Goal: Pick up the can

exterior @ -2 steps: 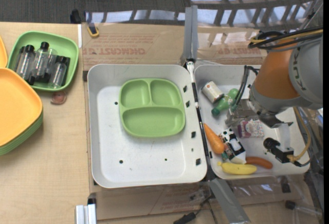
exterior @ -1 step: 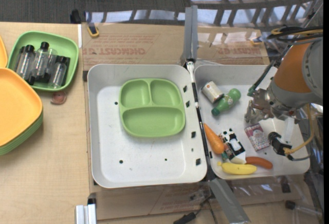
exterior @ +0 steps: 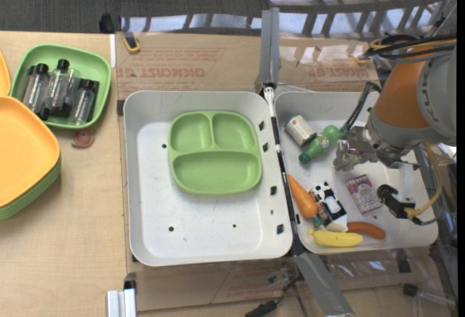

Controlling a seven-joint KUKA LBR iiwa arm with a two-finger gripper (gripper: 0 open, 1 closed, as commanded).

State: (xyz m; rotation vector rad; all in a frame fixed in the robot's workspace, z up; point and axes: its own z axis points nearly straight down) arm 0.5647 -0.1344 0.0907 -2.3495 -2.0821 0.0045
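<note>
The can [exterior: 298, 129] is a small pale cylinder lying on its side in the upper left part of the right bin [exterior: 429, 235]. A green bottle [exterior: 320, 143] lies right beside it, on its lower right. My gripper [exterior: 348, 153] hangs low in the middle of this bin, just to the right of the green bottle and about a can's length from the can. Nothing shows in the gripper. The grey arm with its orange band [exterior: 407, 101] comes in from the right above it.
Around the gripper lie a pink packet [exterior: 362, 192], a carrot [exterior: 303, 196], a black-and-white item [exterior: 331, 205], a banana [exterior: 336, 238] and a red chili [exterior: 365, 230]. The left bin [exterior: 145, 221] holds a green divided plate [exterior: 215, 150]. Orange plates and a green tray of bottles sit far left.
</note>
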